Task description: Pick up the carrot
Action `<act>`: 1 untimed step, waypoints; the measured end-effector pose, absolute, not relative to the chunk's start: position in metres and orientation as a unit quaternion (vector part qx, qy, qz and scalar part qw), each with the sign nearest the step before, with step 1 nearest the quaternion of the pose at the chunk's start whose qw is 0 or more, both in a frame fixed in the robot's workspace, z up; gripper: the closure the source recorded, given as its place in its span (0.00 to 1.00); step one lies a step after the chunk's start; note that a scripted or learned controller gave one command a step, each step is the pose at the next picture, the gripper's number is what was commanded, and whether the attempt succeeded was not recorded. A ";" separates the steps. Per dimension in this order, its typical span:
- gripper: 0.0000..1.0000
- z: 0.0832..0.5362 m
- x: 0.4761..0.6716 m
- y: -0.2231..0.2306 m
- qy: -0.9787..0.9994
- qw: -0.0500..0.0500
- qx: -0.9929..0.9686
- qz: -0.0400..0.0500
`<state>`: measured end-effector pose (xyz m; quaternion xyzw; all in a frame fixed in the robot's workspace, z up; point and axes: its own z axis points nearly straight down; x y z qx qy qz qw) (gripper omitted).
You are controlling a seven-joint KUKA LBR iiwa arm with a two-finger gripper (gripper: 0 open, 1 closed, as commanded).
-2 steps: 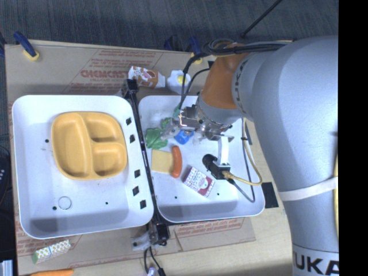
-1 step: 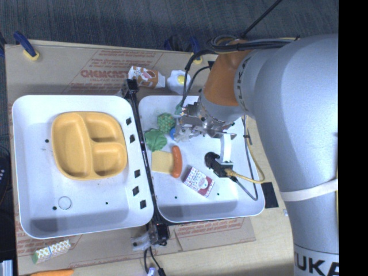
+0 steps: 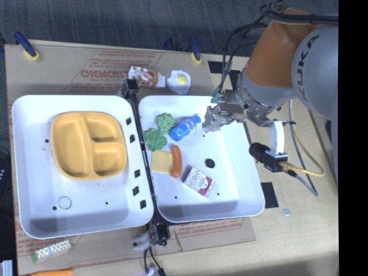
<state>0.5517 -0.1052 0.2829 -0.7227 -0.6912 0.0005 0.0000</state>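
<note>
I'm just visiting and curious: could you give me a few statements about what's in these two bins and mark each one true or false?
1. The yellow divided tray lies in the left bin. True.
2. The blue bottle lies in the left bin. False: it is in the right bin.
3. The gripper hovers over the yellow tray. False: it is over the right bin's upper part, beside the blue bottle.
4. A red packet lies in the right bin. True.

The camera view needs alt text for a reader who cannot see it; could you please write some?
A grey robot arm reaches from the right, its gripper over the right white bin beside a blue bottle. That bin also holds green toys, cheese, a sausage and a red packet; the left bin holds a yellow divided tray.
</note>
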 end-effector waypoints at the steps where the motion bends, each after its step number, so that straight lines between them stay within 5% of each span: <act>1: 1.00 0.319 0.559 -0.155 -0.649 0.001 -0.760 0.001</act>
